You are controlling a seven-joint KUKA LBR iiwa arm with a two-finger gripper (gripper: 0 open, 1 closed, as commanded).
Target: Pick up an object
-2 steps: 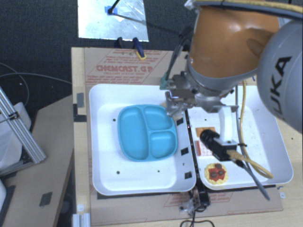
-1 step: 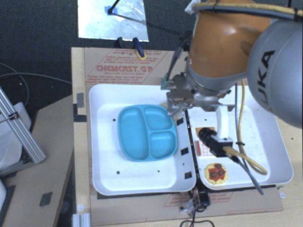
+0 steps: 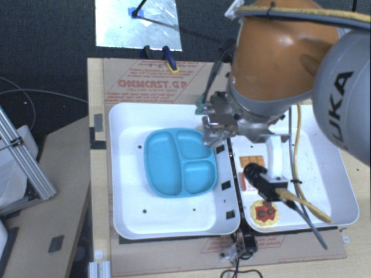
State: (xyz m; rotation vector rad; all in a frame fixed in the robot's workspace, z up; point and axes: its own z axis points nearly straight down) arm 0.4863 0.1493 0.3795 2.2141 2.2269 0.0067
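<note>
Your smooth blue three-part plastic tray [image 3: 178, 170] in the left glossy white bin [image 3: 127, 213], pincer [image 3: 211, 133] at its upper right corner, grip unreadable, brown cardboard [image 3: 152, 83] underneath on the counter [image 3: 66, 155].

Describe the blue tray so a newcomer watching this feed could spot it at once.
Find the two white bins side by side; take the left bin. The blue tray lies flat in its middle, by the divider between the bins. It is the one large sky-blue item, rounded, with three compartments, unlike the small toys in the right bin.
</note>
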